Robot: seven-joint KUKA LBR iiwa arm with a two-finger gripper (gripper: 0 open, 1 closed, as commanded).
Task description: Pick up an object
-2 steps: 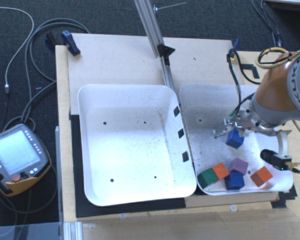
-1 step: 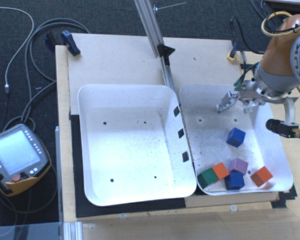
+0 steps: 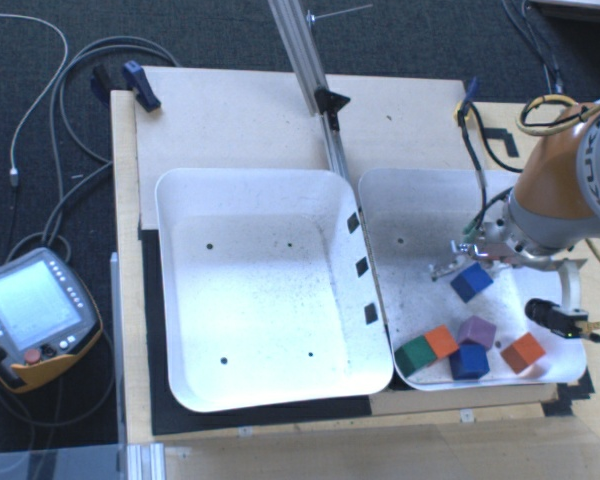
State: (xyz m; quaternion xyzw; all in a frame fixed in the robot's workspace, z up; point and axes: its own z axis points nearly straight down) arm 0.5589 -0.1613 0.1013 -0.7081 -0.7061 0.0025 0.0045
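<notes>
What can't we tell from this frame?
- Gripper grip: a blue block sits right at it in the right bin, camera view; held or just beneath, unclear.
- Green block: outer edge lost against the bin rim.
- Arm: cut off by the right edge.

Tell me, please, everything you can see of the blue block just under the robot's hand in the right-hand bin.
The blue block is a small cube-like piece, solid blue and matte, turned so a corner points toward the bin's front. It sits right below the hand, apart from the cluster of green, orange, purple and blue blocks nearer the front rim of the right bin. Whether it rests on the bin floor or is lifted cannot be told, nor whether the hand touches it.
</notes>
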